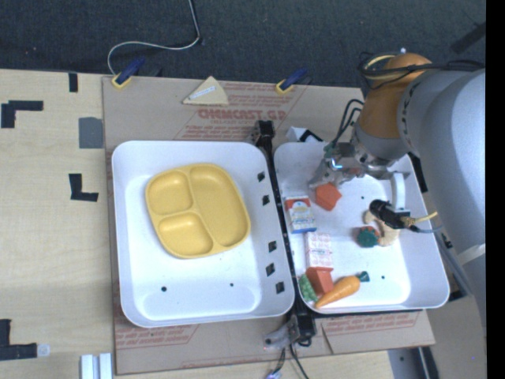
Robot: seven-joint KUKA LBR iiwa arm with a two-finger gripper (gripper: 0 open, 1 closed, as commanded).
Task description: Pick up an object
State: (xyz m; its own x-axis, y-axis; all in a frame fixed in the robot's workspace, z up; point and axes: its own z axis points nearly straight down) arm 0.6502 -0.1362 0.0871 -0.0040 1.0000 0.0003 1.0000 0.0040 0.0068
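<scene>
The gripper hangs low over the right bin, just above a small orange block lying near the bin's middle; whether its fingers are open or closed cannot be told.

The divided yellow tray looked like smooth, matt plastic — the bins glossy white plastic, on a cardboard sheet — dull, papery.

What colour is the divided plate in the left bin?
Yellow. The divided plate shows plainly in the camera view, lying in the white left bin.
</scene>
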